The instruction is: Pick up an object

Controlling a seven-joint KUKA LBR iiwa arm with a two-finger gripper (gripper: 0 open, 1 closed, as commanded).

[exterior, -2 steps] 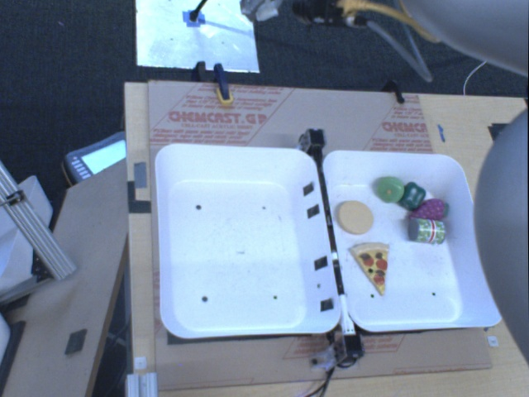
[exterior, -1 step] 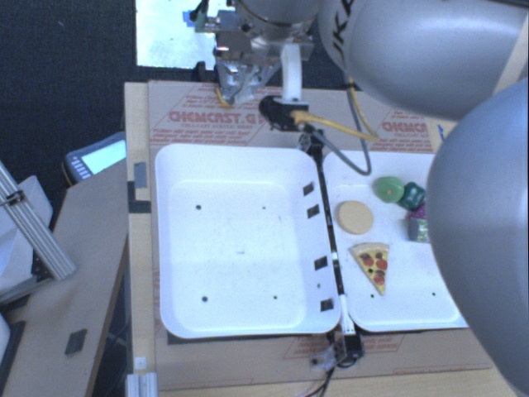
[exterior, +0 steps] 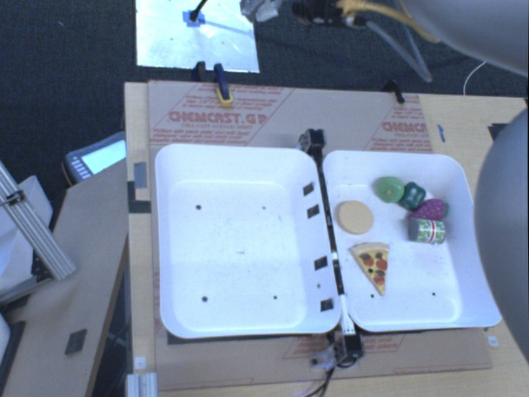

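The brown board [exterior: 248, 110] under the two bins carries red lettering: "CHEMCAST GP" reads clearly along its far edge behind the left bin [exterior: 231, 238], and the same red print repeats at a slant behind the right bin [exterior: 450, 300], too cut off to read in full. The small can [exterior: 426, 231] in the right bin has a printed label, too small to read
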